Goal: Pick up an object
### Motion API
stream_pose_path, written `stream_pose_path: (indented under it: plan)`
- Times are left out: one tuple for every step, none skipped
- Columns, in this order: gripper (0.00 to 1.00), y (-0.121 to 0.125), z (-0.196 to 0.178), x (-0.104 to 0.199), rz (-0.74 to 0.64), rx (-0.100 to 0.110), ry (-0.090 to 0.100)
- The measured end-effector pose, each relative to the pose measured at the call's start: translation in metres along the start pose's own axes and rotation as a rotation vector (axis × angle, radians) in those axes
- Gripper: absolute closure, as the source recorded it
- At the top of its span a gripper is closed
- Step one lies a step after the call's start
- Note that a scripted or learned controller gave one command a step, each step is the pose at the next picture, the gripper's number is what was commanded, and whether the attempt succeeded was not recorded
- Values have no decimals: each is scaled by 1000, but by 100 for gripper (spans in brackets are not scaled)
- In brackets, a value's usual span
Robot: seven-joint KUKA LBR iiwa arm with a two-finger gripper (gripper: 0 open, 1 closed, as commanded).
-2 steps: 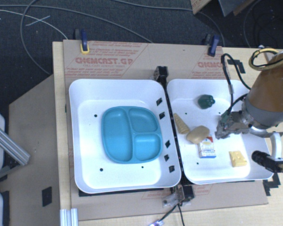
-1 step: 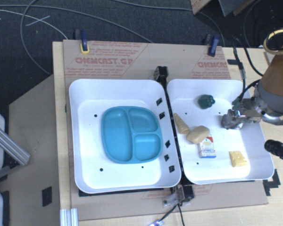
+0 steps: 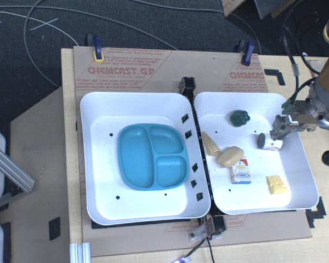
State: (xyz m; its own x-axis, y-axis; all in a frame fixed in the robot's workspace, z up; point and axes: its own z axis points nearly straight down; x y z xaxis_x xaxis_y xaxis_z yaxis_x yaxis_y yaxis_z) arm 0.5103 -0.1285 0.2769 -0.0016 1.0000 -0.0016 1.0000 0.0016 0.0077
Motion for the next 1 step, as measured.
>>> stream_pose_path:
  plan:
    - [100,10,6,59,-5,8,5]
